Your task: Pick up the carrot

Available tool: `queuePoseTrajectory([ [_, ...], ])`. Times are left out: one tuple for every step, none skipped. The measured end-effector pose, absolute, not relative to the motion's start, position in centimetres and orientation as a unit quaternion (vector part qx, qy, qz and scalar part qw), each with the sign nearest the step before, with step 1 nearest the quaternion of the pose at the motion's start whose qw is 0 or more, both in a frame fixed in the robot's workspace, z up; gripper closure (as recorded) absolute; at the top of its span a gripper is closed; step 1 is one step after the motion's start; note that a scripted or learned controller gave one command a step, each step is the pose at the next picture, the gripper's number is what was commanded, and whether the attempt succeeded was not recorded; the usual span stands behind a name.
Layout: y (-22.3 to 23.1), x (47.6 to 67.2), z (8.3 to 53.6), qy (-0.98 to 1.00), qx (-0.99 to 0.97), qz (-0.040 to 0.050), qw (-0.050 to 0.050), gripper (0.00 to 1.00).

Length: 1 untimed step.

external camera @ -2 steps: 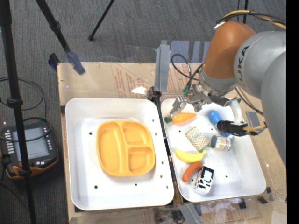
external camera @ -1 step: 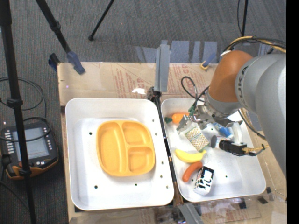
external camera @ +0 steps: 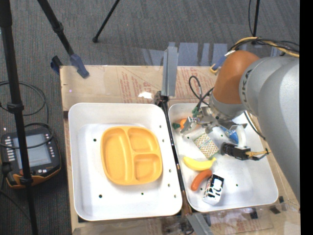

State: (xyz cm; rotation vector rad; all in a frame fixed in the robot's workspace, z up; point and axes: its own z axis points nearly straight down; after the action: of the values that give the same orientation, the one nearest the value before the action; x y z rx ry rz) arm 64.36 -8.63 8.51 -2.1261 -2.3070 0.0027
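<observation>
Carrot point(external camera: 183, 124) lodged at right bin's point(external camera: 272, 190) upper-left corner, just left of my gripper point(external camera: 196, 122); whether it's open, I cannot tell.

A robotics lab. Two white bins point(external camera: 78, 180) sit on a cardboard-topped bench point(external camera: 117, 82) over grey carpet. Black tripod legs point(external camera: 54, 23) stand behind the bench, and a teach pendant point(external camera: 29, 155) lies left of it.

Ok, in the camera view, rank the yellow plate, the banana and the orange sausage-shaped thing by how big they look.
1. Yellow plate, by far the largest, in the left bin.
2. Banana, in the right bin.
3. Orange sausage-shaped thing, just below the banana, a bit shorter. These two lie equally near the camera, so the order is fair.
</observation>
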Motion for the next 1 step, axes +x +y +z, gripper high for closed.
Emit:
queuePoseTrajectory([
  [-6.23,64.45,18.55,-0.752,-0.659,0.001,0.001,0.0],
])
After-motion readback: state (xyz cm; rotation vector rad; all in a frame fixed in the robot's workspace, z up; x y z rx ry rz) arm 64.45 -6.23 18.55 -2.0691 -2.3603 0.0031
